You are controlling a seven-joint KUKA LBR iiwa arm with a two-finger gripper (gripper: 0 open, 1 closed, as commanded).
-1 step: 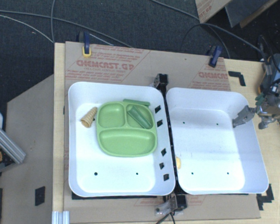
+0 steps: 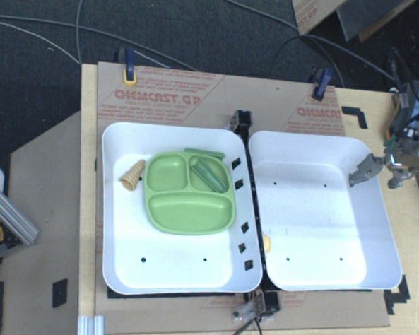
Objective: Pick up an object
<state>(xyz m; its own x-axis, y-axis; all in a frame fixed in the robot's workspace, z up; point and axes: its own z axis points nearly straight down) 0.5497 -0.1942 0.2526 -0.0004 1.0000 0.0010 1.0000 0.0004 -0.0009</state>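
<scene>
I read everything off the green divided plate [image 2: 190, 195], which lies flat in the upper middle of the left bin [image 2: 119, 260]. Touching or just beside the plate's left rim is a small tan waffle cone [image 2: 132, 174], tip pointing down and away from the plate. In the plate's upper right compartment lies a darker green piece [image 2: 210, 175], slanted; I cannot tell what it is. Another dark green strip [image 2: 205, 154] sits along the plate's top edge, partly over the rim.

To the right of the plate, past the seam where the two bins meet, is the right bin [image 2: 373, 265]. A small yellow bit [image 2: 266, 243] shows at that seam, lower right of the plate.

My gripper [image 2: 386, 170] is well apart from the plate, far to its right, hanging over the right bin's upper right edge. I see one grey finger [image 2: 366, 168] angled down and left over the bin wall and a second dark part beside it; they look spread, with nothing between them.

The desk [image 2: 88, 191] under the bins is pale wood with a cardboard sheet [image 2: 157, 93] behind the plate's bin, held by blue clamps [image 2: 131, 65].
</scene>
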